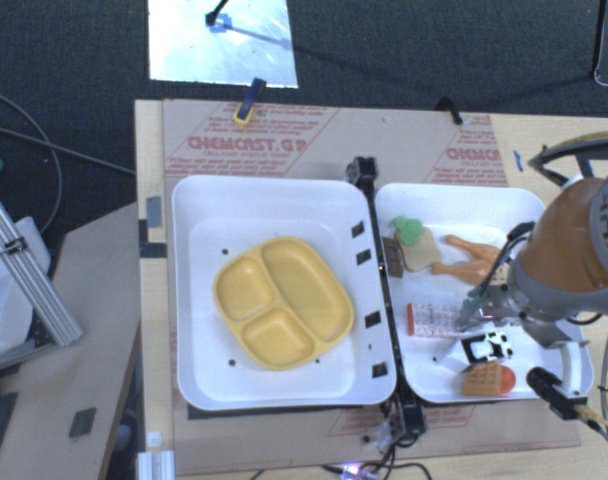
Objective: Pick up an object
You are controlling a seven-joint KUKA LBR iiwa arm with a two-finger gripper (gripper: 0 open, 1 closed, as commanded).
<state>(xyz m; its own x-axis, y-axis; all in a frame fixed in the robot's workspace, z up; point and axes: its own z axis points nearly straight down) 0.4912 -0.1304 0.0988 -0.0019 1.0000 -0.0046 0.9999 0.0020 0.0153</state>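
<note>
The claw [474,313] is seen low in the right bin [529,203], just above a waffle-like toy [487,378]; its state cannot be told. Above it lie an orange figure [474,255] and a green-topped piece [411,233].

Yellow divided tray [282,301] in the white left bin [199,268]; at three o'clock, a green piece [409,231], an orange figure [474,256], perhaps a waffle-patterned orange-brown piece [487,378].

A yellow divided tray [282,301] lies in the left white bin [199,218], beside the right bin [454,200] on the brown board [314,138].
</note>
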